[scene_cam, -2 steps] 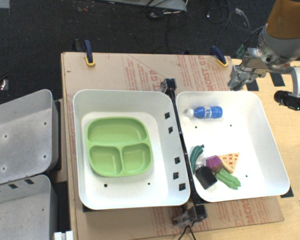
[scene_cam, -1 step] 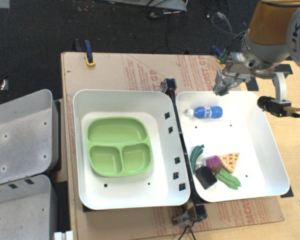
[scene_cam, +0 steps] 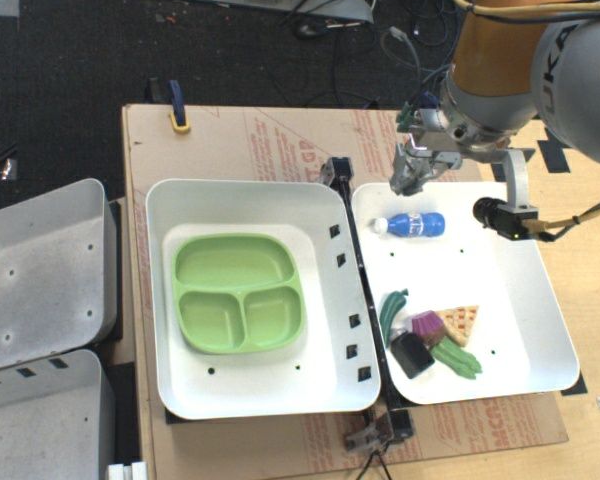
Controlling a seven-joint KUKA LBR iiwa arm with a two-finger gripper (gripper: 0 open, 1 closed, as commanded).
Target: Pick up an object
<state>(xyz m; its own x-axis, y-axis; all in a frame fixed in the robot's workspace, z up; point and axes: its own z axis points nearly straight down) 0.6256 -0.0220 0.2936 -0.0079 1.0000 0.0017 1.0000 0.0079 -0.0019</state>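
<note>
The gripper (scene_cam: pixel 412 180) hangs over the far edge of the right bin (scene_cam: pixel 525 298), just above the blue bottle (scene_cam: pixel 412 225) lying there untouched. Nothing is lifted yet; the whole grasp remains. Whether the fingers are spread is impossible to tell, dark and blurred.

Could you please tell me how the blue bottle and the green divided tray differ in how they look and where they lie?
The blue bottle lies on its side in the right bin; the green divided tray sits flat in the left bin. The bottle is far smaller. The bottle lies near other items; the tray lies alone.
</note>
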